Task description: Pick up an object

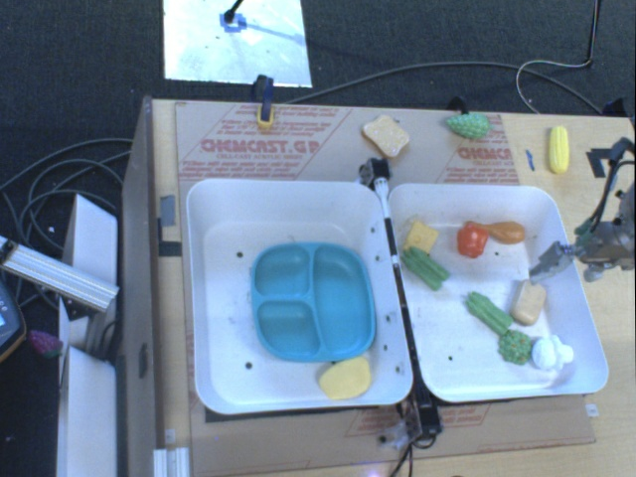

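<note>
Approach step: gripper (553, 258) is hovering over right bin (581, 311) rim, can't tell its state. Next it's needing alignment and descent onto tan block (529, 302).

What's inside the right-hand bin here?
The right bin holds a yellow block, a green bean piece, a red-orange piece, a beige block, a broccoli-like stalk and a white piece. Whatever lies beneath them is covered.

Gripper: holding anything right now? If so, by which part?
Nothing is held. The gripper hangs over the right bin near its right edge, above the tan block, with nothing between its tips.
</note>
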Tool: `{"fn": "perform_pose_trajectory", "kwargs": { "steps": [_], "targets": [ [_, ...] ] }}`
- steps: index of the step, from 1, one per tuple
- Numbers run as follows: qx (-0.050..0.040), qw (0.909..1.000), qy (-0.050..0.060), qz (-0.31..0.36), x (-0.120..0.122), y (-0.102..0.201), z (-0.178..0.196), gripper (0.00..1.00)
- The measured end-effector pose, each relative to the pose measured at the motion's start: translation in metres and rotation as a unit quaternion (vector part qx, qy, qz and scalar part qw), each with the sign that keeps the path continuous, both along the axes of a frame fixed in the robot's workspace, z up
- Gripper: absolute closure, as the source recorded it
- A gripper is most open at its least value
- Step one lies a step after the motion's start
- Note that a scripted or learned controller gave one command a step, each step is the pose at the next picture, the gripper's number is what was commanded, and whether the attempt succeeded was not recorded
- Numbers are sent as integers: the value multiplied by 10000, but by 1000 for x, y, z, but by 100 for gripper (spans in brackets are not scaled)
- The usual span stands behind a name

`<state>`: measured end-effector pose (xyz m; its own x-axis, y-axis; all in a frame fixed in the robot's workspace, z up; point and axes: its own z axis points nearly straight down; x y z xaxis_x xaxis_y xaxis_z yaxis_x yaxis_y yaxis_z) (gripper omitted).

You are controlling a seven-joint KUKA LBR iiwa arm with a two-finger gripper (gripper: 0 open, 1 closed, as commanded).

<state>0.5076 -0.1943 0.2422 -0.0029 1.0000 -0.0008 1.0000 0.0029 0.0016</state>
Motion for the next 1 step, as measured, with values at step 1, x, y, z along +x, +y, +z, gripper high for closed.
{"fn": "perform_pose_trajectory", "kwargs": {
  "steps": [1],
  "targets": [
    [10, 10000, 20, 2, 41, 47, -130, 0]
  ]
}}
